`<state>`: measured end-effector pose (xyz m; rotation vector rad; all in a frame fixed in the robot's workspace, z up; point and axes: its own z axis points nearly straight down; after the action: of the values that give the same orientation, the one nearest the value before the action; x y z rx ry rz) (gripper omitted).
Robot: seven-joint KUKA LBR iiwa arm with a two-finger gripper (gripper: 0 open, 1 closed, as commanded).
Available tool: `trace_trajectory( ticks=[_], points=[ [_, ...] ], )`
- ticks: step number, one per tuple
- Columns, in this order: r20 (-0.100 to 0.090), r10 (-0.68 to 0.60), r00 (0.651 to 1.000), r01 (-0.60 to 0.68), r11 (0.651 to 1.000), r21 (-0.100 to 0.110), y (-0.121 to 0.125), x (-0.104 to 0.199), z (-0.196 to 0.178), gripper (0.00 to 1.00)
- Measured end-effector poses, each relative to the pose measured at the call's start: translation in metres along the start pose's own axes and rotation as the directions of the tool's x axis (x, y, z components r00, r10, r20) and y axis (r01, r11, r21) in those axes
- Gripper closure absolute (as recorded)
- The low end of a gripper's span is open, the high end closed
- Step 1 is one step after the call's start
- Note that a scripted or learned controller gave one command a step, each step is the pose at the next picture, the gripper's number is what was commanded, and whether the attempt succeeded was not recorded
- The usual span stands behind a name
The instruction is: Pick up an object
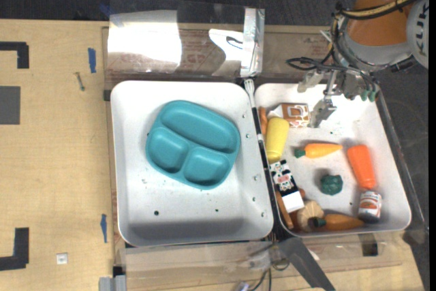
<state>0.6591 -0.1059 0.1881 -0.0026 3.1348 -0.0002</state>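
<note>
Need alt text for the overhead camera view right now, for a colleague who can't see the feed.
The gripper hangs over the far end of the right bin, above toy food including a yellow bottle, two carrots and a green piece. The left bin holds a teal divided plate.

Two white bins (129, 146) are sitting side by side, one teal divided plate (193, 142) lying in the left, three orange carrots (362, 165) and one yellow bottle (276, 136) lying in the right.
</note>
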Motion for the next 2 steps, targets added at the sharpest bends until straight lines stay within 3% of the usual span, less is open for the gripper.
trace_trajectory(
  ticks=[1,2],
  points=[
    [0.004,0.121,0.993,-0.121,0.993,0.0,0.002,0.071,0.092,0.0],
    [0.006,0.003,1.0,-0.003,1.0,0.001,-0.001,0.126,0.098,0.0]
  ],
)
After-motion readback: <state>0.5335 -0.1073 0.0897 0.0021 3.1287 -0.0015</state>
